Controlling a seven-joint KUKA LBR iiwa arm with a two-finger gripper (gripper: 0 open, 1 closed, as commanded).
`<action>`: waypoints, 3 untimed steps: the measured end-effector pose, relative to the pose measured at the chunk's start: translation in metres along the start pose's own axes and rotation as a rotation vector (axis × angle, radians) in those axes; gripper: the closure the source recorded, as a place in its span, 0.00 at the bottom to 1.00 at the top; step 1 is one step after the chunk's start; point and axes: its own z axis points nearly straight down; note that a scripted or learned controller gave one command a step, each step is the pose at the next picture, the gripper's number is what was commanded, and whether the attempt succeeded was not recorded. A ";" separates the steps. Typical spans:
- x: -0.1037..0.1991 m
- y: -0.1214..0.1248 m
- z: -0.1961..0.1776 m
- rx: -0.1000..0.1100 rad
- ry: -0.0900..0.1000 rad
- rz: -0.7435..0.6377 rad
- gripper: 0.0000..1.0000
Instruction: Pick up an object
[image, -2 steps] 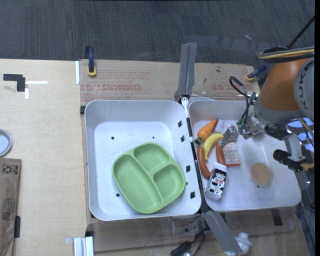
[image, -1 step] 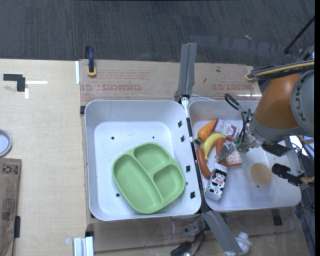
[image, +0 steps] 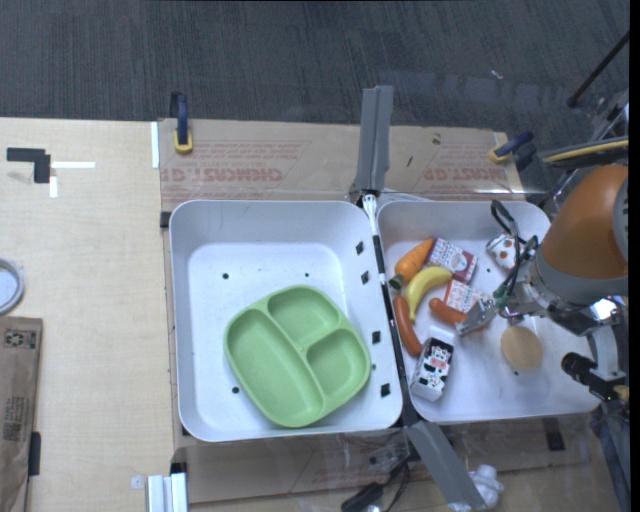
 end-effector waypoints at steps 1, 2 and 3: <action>-0.001 0.000 -0.009 0.000 0.000 0.002 1.00; -0.001 0.000 -0.009 0.000 0.000 0.002 0.00; -0.006 0.052 0.000 0.001 -0.001 0.031 0.00</action>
